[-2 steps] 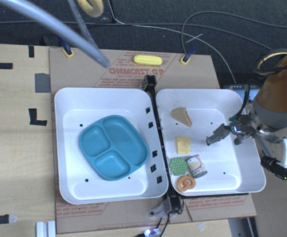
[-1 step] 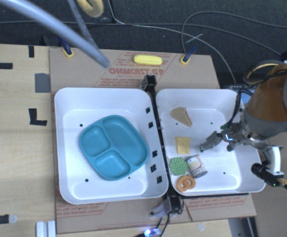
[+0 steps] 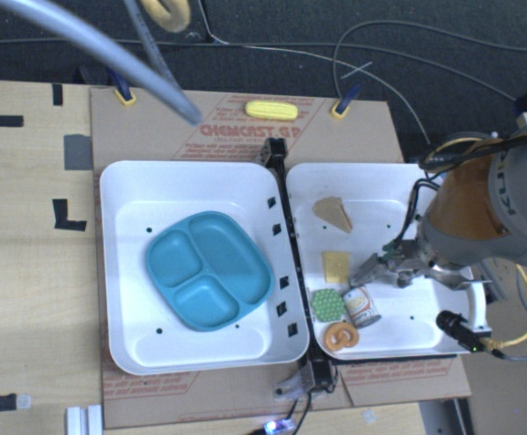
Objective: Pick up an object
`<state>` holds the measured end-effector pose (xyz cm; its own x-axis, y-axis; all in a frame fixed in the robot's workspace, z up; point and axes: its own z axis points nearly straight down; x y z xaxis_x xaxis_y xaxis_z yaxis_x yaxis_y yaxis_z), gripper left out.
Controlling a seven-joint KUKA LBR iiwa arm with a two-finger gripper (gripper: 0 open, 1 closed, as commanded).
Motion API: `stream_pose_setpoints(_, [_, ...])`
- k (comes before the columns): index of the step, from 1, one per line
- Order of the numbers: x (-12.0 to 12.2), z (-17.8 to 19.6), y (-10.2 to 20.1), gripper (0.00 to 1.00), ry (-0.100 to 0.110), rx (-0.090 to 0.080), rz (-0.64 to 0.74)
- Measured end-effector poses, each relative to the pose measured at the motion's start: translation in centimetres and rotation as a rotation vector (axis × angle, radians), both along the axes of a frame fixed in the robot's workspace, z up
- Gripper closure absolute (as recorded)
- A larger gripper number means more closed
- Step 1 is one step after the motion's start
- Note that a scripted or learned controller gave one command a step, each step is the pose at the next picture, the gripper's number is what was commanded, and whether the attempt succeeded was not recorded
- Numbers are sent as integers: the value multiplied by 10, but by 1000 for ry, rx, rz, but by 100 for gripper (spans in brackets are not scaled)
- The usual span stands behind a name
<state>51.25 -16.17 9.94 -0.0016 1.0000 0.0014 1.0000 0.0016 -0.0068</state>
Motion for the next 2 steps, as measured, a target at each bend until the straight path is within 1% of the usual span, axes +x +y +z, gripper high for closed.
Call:
stream_pose_setpoints(1, [0,-15,0,0,-6,-3,-1])
stream_pose_setpoints(2, [1,-3,0,100,-9,-5,-1])
